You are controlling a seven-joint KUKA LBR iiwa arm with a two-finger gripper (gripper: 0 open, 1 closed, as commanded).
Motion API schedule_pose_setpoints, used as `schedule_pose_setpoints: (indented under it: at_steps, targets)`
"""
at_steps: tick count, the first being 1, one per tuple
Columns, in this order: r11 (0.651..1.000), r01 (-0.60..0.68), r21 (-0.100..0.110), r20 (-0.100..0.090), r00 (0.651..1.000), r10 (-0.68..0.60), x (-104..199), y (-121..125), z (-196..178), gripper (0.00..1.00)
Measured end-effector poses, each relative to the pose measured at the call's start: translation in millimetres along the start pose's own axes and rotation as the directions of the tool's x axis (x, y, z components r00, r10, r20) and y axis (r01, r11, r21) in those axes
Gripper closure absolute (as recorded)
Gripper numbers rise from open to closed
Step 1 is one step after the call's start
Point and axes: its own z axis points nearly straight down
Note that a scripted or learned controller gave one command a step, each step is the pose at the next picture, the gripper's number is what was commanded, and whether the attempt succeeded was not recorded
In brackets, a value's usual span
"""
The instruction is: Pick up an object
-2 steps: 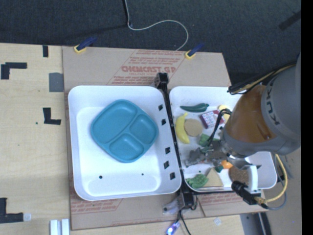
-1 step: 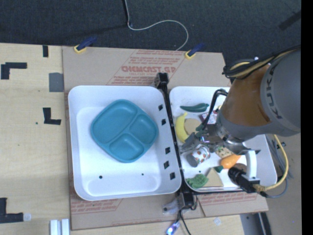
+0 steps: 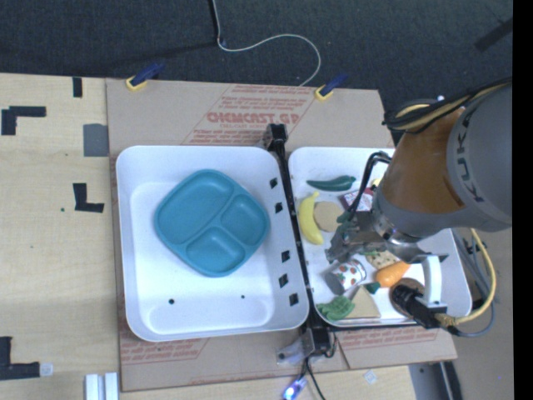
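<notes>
Low in the right-hand bin (image 3: pixel 463 294), the gripper (image 3: pixel 354 248) sits among a clutter of small objects: a banana (image 3: pixel 310 221), a green pepper (image 3: pixel 331 183), a carrot (image 3: pixel 391 274). Whether it has closed on anything I cannot tell. Nothing appears lifted, so the pick seems unfinished. Left of centre, a blue plate (image 3: pixel 212 221) fills the other bin (image 3: pixel 133 223).

We see a tan bench (image 3: pixel 50 248) w/ black marks, topped by a printed cardboard sheet (image 3: pixel 250 115) held by 2 clips at its far edge. On the cardboard sit 2 white bins: left bin (image 3: pixel 137 307), right bin (image 3: pixel 458 282), touching side by side.
</notes>
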Motion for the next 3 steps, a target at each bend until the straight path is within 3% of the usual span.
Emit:
schedule_pose_setpoints:
  at_steps: [1, 2, 3]
  targets:
    - [1.000, 0.013, -0.015, -0.003, 1.000, -0.013, 101, 2, -118, 1.00]
    - [1.000, 0.008, -0.022, -0.005, 1.000, -0.008, 169, 1, -281, 1.00]
    - [1.000, 0.001, -0.004, 0.003, 1.000, -0.001, 165, 0, -282, 1.00]
